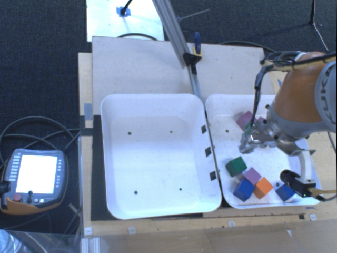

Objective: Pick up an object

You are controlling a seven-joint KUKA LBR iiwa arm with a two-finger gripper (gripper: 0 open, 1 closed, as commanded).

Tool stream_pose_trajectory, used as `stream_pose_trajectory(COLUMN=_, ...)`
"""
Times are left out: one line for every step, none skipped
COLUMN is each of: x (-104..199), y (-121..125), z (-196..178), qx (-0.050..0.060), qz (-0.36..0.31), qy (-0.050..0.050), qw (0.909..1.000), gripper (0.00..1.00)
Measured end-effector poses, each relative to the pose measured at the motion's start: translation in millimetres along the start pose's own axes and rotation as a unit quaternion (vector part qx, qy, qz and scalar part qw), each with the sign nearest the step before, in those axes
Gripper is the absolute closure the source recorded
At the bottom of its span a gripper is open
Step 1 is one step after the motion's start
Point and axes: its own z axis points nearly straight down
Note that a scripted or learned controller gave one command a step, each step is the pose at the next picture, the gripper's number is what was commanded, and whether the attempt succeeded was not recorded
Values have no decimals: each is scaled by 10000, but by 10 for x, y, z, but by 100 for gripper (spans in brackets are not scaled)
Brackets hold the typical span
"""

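Arm w/ orange band (pixel 303 94) reaches in from the right over the right bin (pixel 218 109); its end effector (pixel 250 141) hangs above the bin's middle, metal fingers pointing left-down, nothing visibly between them, and can't tell how far apart they stand. Objs all in the right bin: pinkish-purple block (pixel 244 119) at the upper part, just beside the end effector and partly behind the cable (pixel 256 96) that drops from the wrist; green cube (pixel 236 166) just below the end effector; lilac block (pixel 252 175), blue cube (pixel 244 190) and orange cube (pixel 263 187) bunched close together near the front wall, appear touching; another blue block (pixel 285 192) at the front right, next to a black fitting (pixel 295 181) on the arm. Arm body covers the bin's right side. Left bin (pixel 158 109) sits alongside, walls meeting, w/ black tabs (pixel 208 152) along the join. Behind the bins on the worktop (pixel 137 62): slanted metal pole (pixel 171 22) w/ a clamp. Teach pendant (pixel 34 181) w/ lit screen lies well apart to the left, off the worktop, cables looped round it.
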Motion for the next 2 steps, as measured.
stream_pose_trajectory(x=530, y=-77, z=-6, qx=3, qz=-7, qy=3, qw=10000, gripper=100)
stream_pose_trajectory(x=1159, y=30, z=-67, qx=-8, qz=-16, qy=5, qw=10000, gripper=100)
